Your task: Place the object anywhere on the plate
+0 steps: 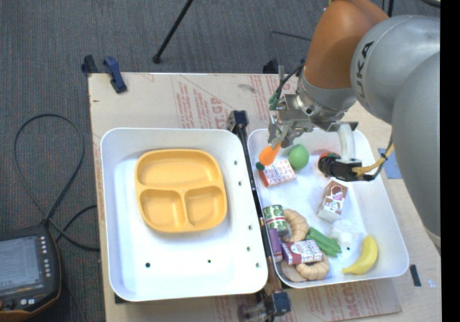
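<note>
Orange carrot [270, 153] sits pinched between the fingers of the gripper [276, 142], above the right bin [388, 221] at its ten o'clock corner. The yellow plate [181, 190] lies in the left bin [122, 256].

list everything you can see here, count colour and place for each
plate: 1, yellow-orange, three compartments, in the left bin
left bin: 1, white, left half of the bench
right bin: 1, white, right half of the bench
carrot: 1, orange, between the gripper's fingers above the right bin's upper left
green ball: 1, green, right bin, upper left
cartons: 3, white with red print, spread through the right bin
can: 1, green label, right bin, left edge
croissants: 2, tan, right bin, lower left
pea pod: 1, green, right bin, lower middle
banana: 1, yellow, right bin, lower right
clamps: 2, blue, bench's far left corner
pendant: 1, grey, floor at lower left
arm: 1, grey with orange band, from the right
gripper: 1, metal, over the right bin
</note>
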`<state>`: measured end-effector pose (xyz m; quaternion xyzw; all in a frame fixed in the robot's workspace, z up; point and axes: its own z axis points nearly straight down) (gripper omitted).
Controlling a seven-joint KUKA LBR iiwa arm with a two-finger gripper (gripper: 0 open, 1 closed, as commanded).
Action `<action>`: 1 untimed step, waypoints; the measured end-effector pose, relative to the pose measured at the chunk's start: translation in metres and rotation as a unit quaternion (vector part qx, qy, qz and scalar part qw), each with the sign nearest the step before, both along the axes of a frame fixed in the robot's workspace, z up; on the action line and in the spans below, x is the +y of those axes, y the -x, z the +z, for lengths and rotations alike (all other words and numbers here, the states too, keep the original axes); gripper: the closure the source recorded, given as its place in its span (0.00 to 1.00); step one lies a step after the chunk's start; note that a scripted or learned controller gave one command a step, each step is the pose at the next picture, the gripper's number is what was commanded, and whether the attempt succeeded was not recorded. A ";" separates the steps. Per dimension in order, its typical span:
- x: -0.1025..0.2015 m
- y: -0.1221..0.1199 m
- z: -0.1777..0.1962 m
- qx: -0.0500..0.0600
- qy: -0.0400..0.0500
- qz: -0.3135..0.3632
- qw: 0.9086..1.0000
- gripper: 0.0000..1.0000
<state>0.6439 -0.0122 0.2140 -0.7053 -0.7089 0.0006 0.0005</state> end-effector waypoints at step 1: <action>0.000 0.000 0.000 0.000 0.000 0.000 1.000 0.00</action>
